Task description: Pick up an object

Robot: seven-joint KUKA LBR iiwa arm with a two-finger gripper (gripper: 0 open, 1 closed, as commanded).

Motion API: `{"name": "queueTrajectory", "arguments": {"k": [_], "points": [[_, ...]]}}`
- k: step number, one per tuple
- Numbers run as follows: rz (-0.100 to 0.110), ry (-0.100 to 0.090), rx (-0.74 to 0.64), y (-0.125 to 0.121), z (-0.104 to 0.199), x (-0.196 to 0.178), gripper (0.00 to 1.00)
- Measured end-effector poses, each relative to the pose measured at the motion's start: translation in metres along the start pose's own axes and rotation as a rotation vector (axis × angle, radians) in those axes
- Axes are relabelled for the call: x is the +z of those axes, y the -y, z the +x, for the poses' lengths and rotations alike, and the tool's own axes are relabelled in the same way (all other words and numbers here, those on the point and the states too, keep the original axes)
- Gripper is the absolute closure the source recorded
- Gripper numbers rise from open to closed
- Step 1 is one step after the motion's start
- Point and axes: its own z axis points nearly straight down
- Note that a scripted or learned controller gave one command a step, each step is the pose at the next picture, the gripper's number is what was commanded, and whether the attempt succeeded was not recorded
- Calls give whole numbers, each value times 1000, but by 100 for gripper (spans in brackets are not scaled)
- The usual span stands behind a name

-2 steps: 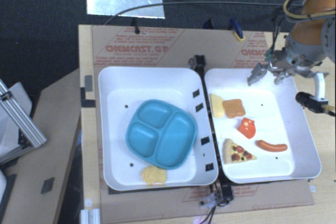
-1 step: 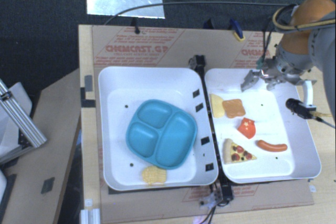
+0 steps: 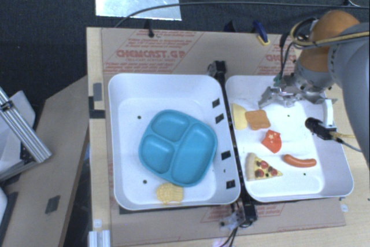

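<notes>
While the gripper (image 3: 283, 95) hangs over the far side of the right bin (image 3: 335, 182), whether its fingers are parted or closed cannot be told, and nothing shows between them. Nearest the camera, well below it, lie a pizza slice (image 3: 262, 168) and a red sausage (image 3: 299, 161). Closer to it sit a red piece (image 3: 272, 140), a toast slice (image 3: 257, 119) and a pale yellow wedge (image 3: 238, 115). Off to its left, the left bin (image 3: 124, 89) holds a blue divided plate (image 3: 177, 147) and a yellow piece (image 3: 170, 192).
</notes>
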Motion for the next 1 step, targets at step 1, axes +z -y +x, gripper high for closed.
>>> {"name": "queueTrajectory", "arguments": {"k": [1], "points": [[-8, 2, -2, -2, 0, -15, 100]]}}
